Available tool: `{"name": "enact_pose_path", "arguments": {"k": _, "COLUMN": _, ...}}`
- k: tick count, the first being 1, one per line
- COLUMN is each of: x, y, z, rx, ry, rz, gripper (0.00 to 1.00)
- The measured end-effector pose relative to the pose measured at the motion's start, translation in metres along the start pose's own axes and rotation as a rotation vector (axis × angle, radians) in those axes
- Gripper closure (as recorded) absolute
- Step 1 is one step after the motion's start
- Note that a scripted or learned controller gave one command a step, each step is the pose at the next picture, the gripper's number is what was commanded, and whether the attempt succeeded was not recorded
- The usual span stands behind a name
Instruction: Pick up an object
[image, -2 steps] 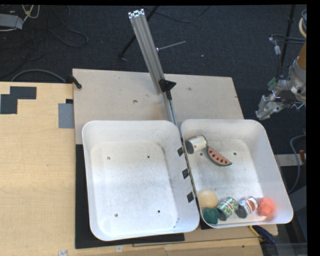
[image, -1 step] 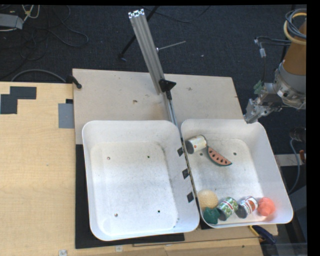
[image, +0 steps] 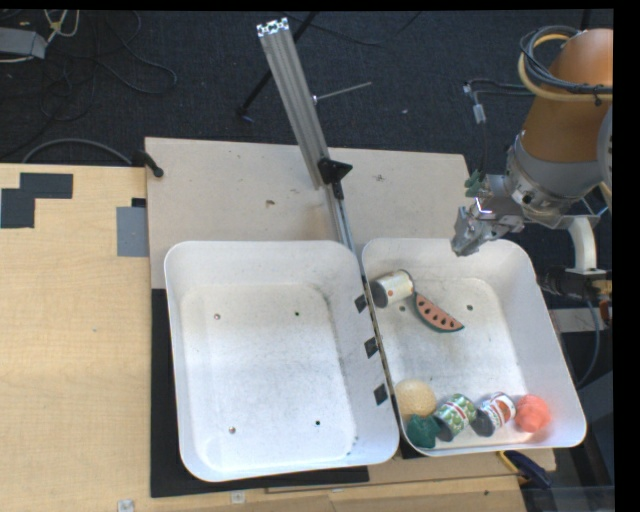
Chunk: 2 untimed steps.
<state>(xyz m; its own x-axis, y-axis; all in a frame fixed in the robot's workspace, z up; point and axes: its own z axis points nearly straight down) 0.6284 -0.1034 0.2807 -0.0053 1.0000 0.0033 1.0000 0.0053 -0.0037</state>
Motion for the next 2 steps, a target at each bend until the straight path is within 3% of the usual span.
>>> {"name": "enact_pose_path", "arguments": {"k": 2, "x": 0.089, "y": -0.024, "z": 0.02, "rx": 0.001, "ry": -0.001, "rz": 0.003, "gripper": 1.0}}
